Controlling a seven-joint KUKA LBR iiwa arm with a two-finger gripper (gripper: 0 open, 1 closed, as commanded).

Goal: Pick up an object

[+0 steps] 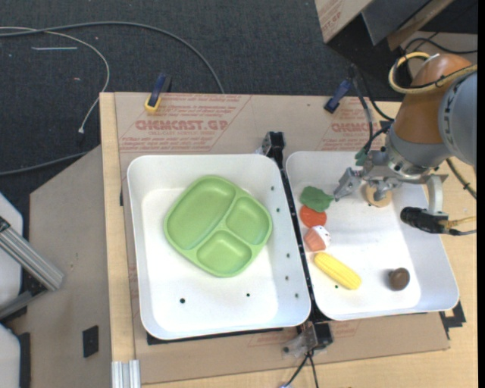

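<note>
Cardboard-topped bench, right bin (pixel 424 292): the gripper (pixel 362 184), jaws spread and grasping nothing, hovers upper right beside the green piece (pixel 316 198), seemingly approaching; next, descend and close.

Printed in red on the brown cardboard sheet (pixel 227 114) beneath the white bins: "CHEMCAST GP" at the upper left, just above the rim of the left bin (pixel 144 227), with smaller red lines around it too small to read. Same red print repeated at the upper right of the sheet, above the right bin (pixel 432 280), partly hidden and not legible in full. Faint print also on the cardboard box (pixel 341 15) at the top edge, unreadable. No legible marks elsewhere.
</note>
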